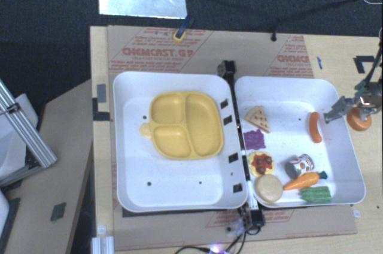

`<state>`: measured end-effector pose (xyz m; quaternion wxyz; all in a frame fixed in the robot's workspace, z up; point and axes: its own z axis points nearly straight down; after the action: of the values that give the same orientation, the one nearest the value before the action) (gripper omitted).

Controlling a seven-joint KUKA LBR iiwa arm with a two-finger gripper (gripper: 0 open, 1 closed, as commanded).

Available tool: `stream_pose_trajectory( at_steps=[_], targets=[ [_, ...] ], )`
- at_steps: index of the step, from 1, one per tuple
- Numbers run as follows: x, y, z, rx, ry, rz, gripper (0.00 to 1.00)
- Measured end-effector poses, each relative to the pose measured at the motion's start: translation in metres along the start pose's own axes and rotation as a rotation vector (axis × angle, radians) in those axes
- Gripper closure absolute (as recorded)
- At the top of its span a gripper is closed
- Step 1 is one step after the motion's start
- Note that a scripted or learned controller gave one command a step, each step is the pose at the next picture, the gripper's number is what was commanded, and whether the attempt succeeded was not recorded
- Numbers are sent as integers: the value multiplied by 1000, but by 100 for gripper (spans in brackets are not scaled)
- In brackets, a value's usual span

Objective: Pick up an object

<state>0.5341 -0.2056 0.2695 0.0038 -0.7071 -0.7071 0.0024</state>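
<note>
Your gripper sits at the three o'clock edge of the right bin, just beside the orange sausage. You cannot tell from this slant how the jaws stand, and nothing is visibly between them.

The sausage lies in that bin near its three o'clock wall, apart from the other toys, so it looks like the nearest candidate. It appears to be a light, stiff, smooth plastic piece, so it may squirt out sideways. Take it across its narrow middle, with the jaws crossing its long axis.

Towards five o'clock, the carrot, the green piece and the small can crowd together, and the round bun sits at six o'clock. Those would be harder to isolate. The pizza slice lies flat and offers little to pinch. The yellow tray rests in the left bin.
</note>
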Motion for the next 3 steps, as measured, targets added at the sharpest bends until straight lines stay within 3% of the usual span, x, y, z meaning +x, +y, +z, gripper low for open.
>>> stream_pose_trajectory(
  at_steps=[1, 3],
  targets=[
    [1, 2, -5, -10, -2, -3, 0],
    [0, 7, 105, -6, -1, -1, 0]
  ],
)
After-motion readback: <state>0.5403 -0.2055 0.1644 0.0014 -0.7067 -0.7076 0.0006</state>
